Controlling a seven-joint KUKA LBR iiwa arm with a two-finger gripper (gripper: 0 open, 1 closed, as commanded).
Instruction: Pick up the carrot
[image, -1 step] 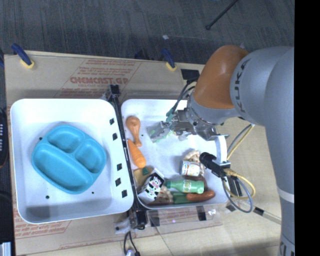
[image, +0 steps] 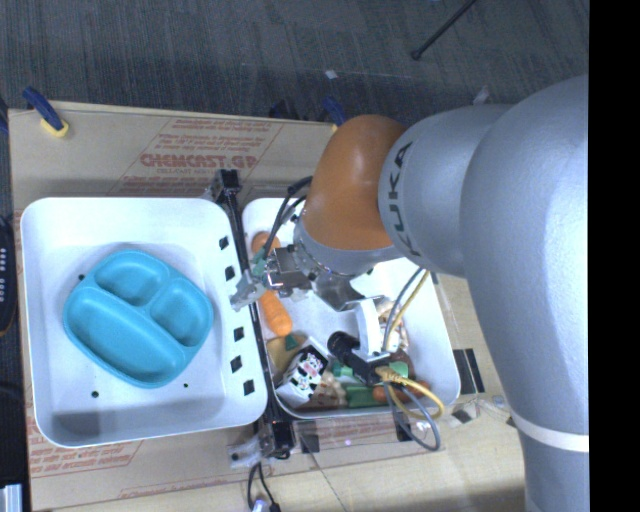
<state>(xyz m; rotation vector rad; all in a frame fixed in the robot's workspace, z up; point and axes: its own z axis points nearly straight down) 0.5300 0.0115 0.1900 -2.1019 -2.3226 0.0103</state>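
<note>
The carrot (image: 278, 314) is a short orange piece lying at a slant along the left side of the right bin (image: 440, 345), close to the wall between the two bins. My gripper (image: 262, 287) hangs directly over the carrot's upper end and seems to touch it. The grey arm with its orange band covers most of the right bin's upper half and hides what lies beneath it.
A blue divided plate (image: 140, 315) lies in the left bin (image: 60, 225). A small orange thing (image: 260, 241) shows at the right bin's far left corner. A cow-patterned toy (image: 308, 370), green pieces (image: 350, 378) and a white item (image: 371, 322) crowd the near end.
</note>
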